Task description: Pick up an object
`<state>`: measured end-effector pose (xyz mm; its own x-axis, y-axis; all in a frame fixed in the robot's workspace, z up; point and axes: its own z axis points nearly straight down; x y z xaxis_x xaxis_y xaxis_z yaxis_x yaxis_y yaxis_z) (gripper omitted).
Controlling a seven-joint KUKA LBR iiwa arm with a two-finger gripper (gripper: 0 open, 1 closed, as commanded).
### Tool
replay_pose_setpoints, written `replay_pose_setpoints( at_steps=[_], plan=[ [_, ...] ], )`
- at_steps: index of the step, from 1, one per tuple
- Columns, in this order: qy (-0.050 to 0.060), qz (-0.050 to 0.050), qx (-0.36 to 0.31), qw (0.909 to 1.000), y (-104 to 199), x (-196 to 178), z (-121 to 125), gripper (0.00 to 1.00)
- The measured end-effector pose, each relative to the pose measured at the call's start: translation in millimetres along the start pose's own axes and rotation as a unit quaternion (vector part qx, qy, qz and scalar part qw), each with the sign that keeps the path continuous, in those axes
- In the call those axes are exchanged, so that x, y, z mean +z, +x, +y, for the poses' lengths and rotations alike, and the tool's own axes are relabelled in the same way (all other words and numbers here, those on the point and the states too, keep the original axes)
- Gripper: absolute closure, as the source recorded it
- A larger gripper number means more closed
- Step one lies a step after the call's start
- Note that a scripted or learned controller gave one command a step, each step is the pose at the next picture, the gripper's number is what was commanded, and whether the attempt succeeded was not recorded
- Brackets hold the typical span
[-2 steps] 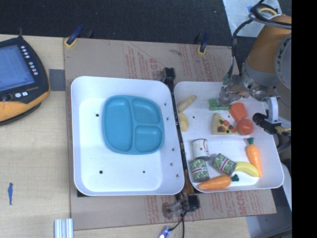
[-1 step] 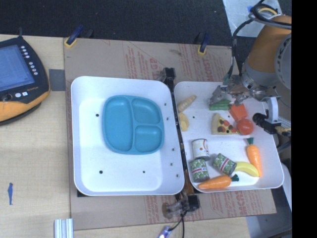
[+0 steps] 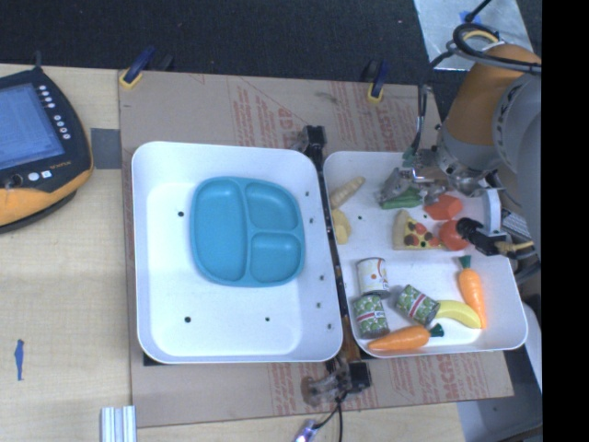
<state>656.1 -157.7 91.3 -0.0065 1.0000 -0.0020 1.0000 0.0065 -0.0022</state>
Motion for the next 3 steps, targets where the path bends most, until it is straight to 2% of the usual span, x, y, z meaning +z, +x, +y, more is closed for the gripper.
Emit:
replay_pose_setpoints(
  at_steps=[1,2,3],
  plan=[
    [-0.004,-0.002,-0.001,1.0,-1.0,-11.3,1.2,1.0],
    [0.0,0.001,0.001,1.0,26.1,-111.9,-47.4,1.0],
    [0.0,0.001,0.001,1.0,72.9,-165.0,-31.6,1.0]
  ],
)
